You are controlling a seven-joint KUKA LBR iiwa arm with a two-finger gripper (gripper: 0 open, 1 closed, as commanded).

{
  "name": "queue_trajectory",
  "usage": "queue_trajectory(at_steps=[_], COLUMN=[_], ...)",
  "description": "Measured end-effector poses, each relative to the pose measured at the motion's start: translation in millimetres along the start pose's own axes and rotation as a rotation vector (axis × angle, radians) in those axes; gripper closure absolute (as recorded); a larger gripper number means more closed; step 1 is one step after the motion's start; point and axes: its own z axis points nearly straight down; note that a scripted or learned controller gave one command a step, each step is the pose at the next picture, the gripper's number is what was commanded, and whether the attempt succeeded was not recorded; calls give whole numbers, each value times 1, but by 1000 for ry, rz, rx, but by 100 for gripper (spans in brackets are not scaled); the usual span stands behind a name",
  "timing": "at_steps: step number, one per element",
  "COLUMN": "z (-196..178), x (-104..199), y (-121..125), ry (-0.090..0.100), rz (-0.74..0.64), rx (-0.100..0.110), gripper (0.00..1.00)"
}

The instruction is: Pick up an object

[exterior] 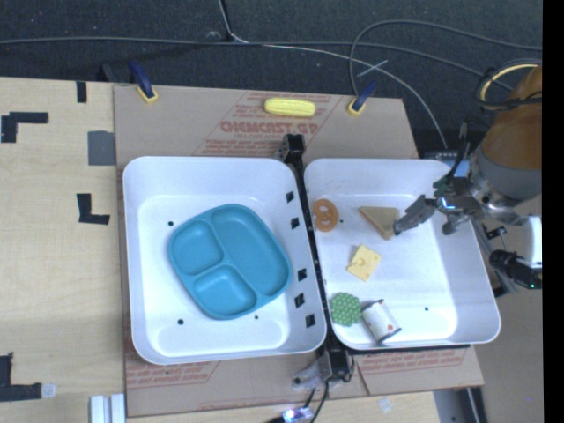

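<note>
The gripper [421,215] is seen at the right of the frame, over the right bin [467,276], reached in from the grey arm [507,161] at the right edge. Two dark fingers can be made out: one [410,218] stretched toward the left, its tip just beside the right end of the tan wedge [379,220], the other [454,221] shorter and set apart to the right. The jaws are thus seen spread, and nothing is held between them. Whether the left fingertip touches the wedge cannot be told.

In the right bin, the tan wedge is found in the upper middle, with a small brown ring [325,214] to its left near the bin's left wall. A yellow cheese-like block [364,263] is placed below the wedge, well clear of the gripper. At the lower left of this bin a green round piece [345,307] and a white cylinder [381,319] are laid just beside each other.

The left bin [145,236] is occupied by a blue divided plate [229,260]. A yellow corn-like object [289,107] is seen on the cardboard above the bins.
</note>
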Motion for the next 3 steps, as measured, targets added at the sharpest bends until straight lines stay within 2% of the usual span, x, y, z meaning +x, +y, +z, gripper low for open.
queue_trajectory(at_steps=[2,3], z=[91,123], x=[-7,-6], y=[-3,-1], ry=[0,3], rz=[1,-1], rx=[5,-1], gripper=[0,0])
